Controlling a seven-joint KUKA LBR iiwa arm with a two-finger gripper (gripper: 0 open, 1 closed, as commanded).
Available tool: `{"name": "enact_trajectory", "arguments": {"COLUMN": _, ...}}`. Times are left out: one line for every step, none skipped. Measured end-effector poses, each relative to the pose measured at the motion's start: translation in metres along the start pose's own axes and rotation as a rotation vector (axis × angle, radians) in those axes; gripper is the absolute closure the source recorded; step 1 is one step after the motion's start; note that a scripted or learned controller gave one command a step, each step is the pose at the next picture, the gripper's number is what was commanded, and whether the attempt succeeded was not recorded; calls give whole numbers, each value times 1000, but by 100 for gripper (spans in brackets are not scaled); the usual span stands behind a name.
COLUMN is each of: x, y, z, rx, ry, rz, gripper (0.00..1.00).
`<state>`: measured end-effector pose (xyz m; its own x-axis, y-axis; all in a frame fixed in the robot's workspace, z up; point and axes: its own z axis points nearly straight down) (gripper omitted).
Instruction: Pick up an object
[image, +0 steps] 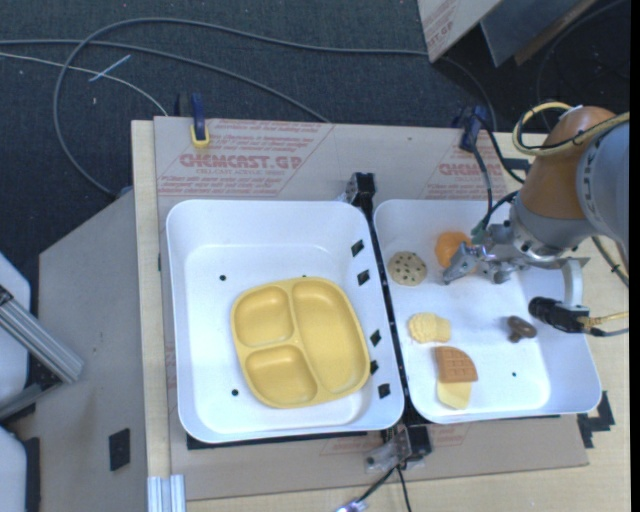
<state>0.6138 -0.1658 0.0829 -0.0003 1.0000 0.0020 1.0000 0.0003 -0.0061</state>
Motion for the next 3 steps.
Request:
{"name": "enact_trajectory", "arguments": {"x": 0, "y": 0, "z": -14, "rx": 0, "ry": 0, "rz": 0, "gripper": 100}}
{"name": "enact_trajectory", "arguments": {"x": -7, "y": 4, "z": -60, "rx": -12, "ry": -4, "rz": 1, "gripper": 100}}
{"name": "enact_trajectory", "arguments": {"x": -11, "y": 0, "z": -124, "rx": -15, "ry": -5, "rz": 0, "gripper": 100}}
